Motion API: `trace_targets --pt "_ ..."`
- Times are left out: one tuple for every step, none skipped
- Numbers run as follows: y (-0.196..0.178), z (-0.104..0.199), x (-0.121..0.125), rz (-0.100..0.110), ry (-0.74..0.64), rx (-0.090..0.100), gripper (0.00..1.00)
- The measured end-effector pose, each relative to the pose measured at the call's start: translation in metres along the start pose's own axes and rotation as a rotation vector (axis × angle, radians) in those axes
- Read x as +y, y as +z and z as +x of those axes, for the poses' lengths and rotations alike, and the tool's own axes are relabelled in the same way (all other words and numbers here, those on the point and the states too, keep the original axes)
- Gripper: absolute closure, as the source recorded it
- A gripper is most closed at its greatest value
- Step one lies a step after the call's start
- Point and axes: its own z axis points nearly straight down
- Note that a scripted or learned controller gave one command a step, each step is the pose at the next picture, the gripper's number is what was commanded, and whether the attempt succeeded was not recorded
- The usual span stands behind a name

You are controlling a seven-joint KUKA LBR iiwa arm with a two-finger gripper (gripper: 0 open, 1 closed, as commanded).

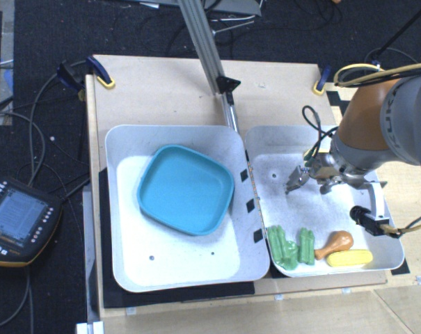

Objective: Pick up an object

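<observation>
The tabletop [168, 92] carries two shallow white bins side by side. The left bin [126, 256] contains a blue square plate [186, 190], which lies flat in the upper half of that bin, slightly rotated, with its 3 o'clock corner near the divider between the bins. The right bin [280, 145] contains four small items grouped along its 6 o'clock edge: a wider green piece [282, 248] at the 7 o'clock corner, a narrower green piece [306, 245] just beside it toward 3 o'clock, a tan drumstick-shaped toy [335, 243] next to that, and a yellow oblong toy [349, 258] touching or nearly touching the drumstick at its 5 o'clock side. The exact identity of the green pieces cannot be determined. The arm [380, 120], grey with an orange band, enters from 3 o'clock and extends over the right bin. The claw [302, 179] sits over the bare centre of the right bin, at 12 o'clock from the grouped items and well apart from them. Its fingers point toward 9 o'clock; whether they stand wide or narrow cannot be determined at this resolution, and no item is visible between them. A silver pole [203, 37] runs diagonally from 12 o'clock down to the junction of the two bins. A handheld control pendant [19, 221] rests on the dark floor at 9 o'clock from the tabletop, with cables around it.
</observation>
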Motion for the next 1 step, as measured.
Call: trace_targets --pt "-0.0126 -0.0006 0.0009 -0.004 0.000 -0.001 1.00"
